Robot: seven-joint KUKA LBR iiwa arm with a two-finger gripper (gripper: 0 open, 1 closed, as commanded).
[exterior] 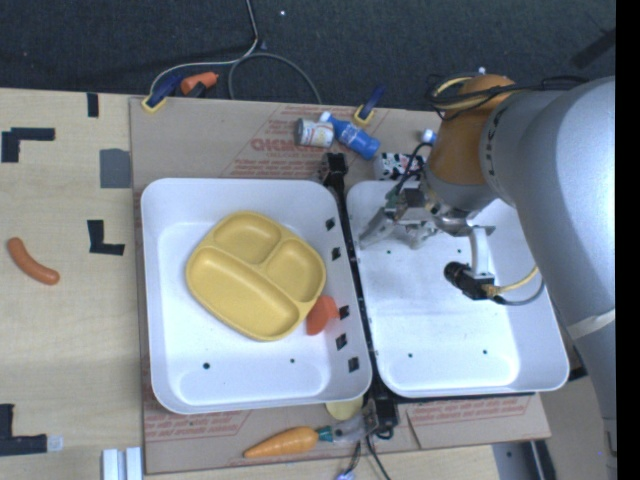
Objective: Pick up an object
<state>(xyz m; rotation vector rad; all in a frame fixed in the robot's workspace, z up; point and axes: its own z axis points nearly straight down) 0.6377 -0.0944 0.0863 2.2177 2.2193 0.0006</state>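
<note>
My gripper point(393, 234) hangs low over the back left corner of the right bin point(450, 343). Its grey fingers point(372, 230) stand apart, open, with nothing between them. In the left bin point(185, 368) lies a yellow divided plate point(255, 273), tilted across the middle. A small orange-red piece point(320, 315) rests against the plate's right edge, close to the wall between the bins. The arm's grey body and orange band point(470, 138) cover the right bin's back right part.
Behind the bins lie a blue and white bottle point(340, 133) and two clamps point(180, 86). A toy carrot point(282, 442) lies on the cardboard in front of the left bin. A sausage point(32, 261) rests on the bench far left.
</note>
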